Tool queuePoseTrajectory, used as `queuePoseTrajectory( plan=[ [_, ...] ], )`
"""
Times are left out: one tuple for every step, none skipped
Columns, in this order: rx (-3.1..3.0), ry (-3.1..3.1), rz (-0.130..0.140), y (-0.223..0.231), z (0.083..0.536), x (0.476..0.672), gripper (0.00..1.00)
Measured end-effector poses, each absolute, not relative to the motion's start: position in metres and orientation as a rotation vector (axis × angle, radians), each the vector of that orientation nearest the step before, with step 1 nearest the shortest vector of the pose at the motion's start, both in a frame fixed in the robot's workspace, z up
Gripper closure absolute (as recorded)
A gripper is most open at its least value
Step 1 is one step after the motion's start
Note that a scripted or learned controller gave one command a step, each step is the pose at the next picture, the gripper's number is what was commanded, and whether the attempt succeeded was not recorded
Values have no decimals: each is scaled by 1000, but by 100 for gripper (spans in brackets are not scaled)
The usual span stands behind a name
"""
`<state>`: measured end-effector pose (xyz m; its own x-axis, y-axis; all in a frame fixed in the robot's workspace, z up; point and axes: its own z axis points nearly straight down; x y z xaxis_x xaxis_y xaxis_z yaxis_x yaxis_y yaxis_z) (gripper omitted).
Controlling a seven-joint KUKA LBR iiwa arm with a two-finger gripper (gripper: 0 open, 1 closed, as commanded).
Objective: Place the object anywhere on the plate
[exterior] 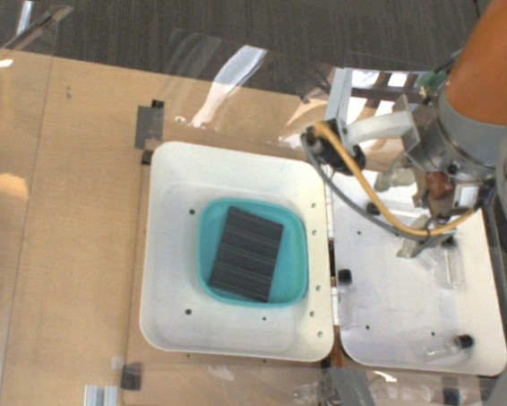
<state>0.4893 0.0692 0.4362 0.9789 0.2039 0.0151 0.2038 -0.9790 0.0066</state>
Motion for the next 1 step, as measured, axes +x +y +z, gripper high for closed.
queuePoseTrajectory(
  plan=[
    [3120, 321, 24, 69, 436, 489, 0]
  ],
)
